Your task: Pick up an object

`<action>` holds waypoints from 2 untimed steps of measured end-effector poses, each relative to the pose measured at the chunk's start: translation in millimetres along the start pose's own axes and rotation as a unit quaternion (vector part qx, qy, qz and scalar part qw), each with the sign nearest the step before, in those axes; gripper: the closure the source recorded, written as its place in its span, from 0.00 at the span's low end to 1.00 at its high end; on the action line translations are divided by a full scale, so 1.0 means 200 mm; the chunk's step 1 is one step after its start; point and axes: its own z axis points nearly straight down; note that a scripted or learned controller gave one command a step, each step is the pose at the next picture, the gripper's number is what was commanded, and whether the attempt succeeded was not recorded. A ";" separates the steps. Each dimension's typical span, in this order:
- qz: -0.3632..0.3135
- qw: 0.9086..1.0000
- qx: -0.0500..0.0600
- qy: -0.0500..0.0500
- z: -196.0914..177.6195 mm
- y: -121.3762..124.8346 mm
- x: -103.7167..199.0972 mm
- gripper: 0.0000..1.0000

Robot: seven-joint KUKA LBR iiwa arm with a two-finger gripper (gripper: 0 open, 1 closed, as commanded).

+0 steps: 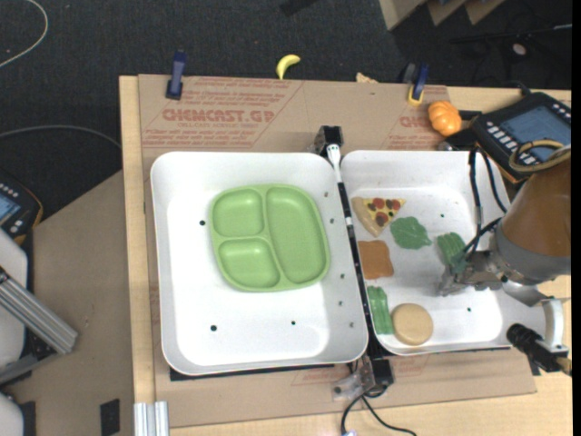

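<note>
My gripper (457, 275) sits low in the right bin (427, 163), its tips at the lower end of a green leaf piece (450, 246); whether they are spread or pressed together I cannot tell. Nearest the camera lie a round tan biscuit (412, 322) and a green strip (378, 307); beyond them a brown square (374, 260), a second green leaf (410, 233) and a pizza slice (379, 211). To pick cleanly, I judge I should centre on one piece and keep off the bin wall. The left bin (182, 271) holds a green divided tray (269, 237).

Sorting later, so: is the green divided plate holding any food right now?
Empty: all three compartments of the green divided plate show bare green in the left bin.
</note>
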 end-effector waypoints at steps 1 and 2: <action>-0.007 1.000 -0.004 0.003 -0.48 0.05 0.50 1.00; -0.005 1.000 -0.007 0.002 -1.12 0.01 0.72 1.00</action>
